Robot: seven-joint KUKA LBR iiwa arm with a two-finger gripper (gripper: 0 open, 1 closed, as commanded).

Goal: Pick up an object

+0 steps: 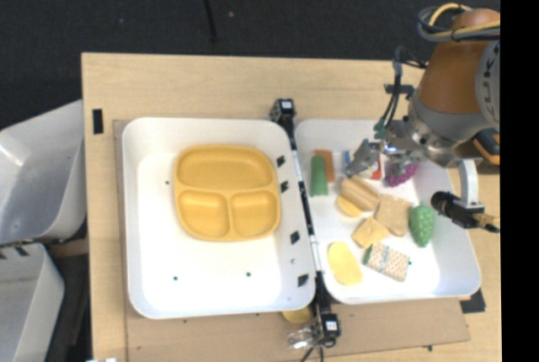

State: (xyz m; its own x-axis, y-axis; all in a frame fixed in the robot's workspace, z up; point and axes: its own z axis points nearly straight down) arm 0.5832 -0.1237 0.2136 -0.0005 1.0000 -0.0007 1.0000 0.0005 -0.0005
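Over the right bin [446, 284], I am seeing the gripper [370, 157] hovering near the far edge with its fingers spread apart, gripping nothing. Beneath it, a tan bread roll [357, 194] is lying beside a green block [320, 175]. Across the divider, a yellow tray [227, 190] is sitting in the left bin [152, 268].

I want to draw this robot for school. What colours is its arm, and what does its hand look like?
The arm is a fat rounded body, mostly orange here, with a grey part on the right showing some pale letters. Black cables loop over its top and run down its left side. The gripper is small, grey and metal-looking, with bits of red and blue close beside it.
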